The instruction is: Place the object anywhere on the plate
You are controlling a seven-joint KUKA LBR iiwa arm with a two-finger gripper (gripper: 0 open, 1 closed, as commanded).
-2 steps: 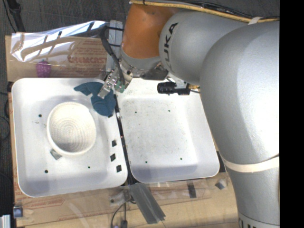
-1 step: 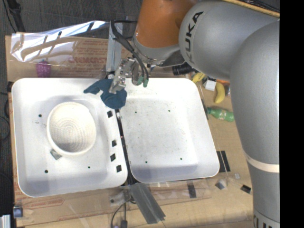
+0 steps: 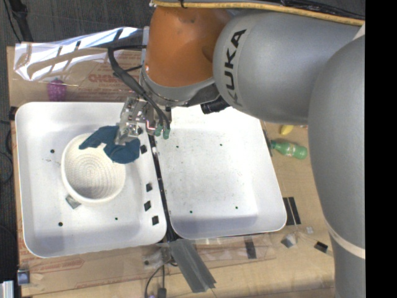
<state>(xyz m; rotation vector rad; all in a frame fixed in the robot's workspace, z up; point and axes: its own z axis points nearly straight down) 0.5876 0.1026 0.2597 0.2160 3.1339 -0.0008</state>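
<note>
I see the arm (image 3: 273,61) filling the upper right of the frame, its orange band (image 3: 180,39) near the top centre. Below the band, the gripper (image 3: 129,132) hangs over the upper right part of the left bin (image 3: 37,228). Right under it lies a dark blue object (image 3: 115,144), soft-looking, draped over the upper right rim of a white ribbed plate (image 3: 93,172) that sits left of centre in that bin. I cannot tell whether the gripper touches the object. The right bin (image 3: 217,179) lies beside it at frame centre. A green item (image 3: 289,149) rests on the bench at right.
</note>
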